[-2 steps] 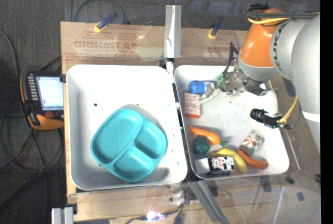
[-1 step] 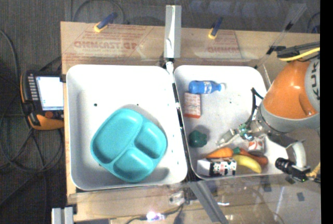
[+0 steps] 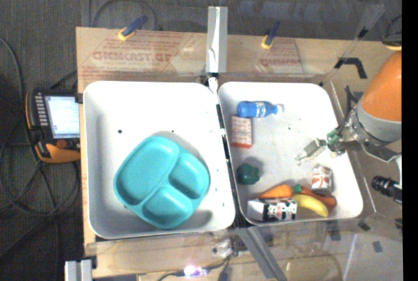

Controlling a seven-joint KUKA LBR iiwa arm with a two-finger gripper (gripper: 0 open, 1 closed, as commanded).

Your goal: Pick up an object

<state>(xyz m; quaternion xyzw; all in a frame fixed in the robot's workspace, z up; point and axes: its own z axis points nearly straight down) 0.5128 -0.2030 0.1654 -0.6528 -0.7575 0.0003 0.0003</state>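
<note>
Partly, the tool point(image 3: 312, 150) blurs (fingers unclear) above the right bin point(image 3: 287, 91).

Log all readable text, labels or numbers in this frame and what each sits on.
Nothing is legible.
Faint red print on the board behind the bins: too washed out.
Blue bottle label: too small.
Red-and-white packet: blurred.
Black-and-white carton: pattern only.
Pendant screen: glare.

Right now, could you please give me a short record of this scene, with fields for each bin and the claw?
left bin: teal divided tray
right bin: blue bottle, red-labelled packet, green lump, carrot, banana, black-and-white carton, small can
claw: over right bin, nothing seen between fingers
arm: enters from right
</note>
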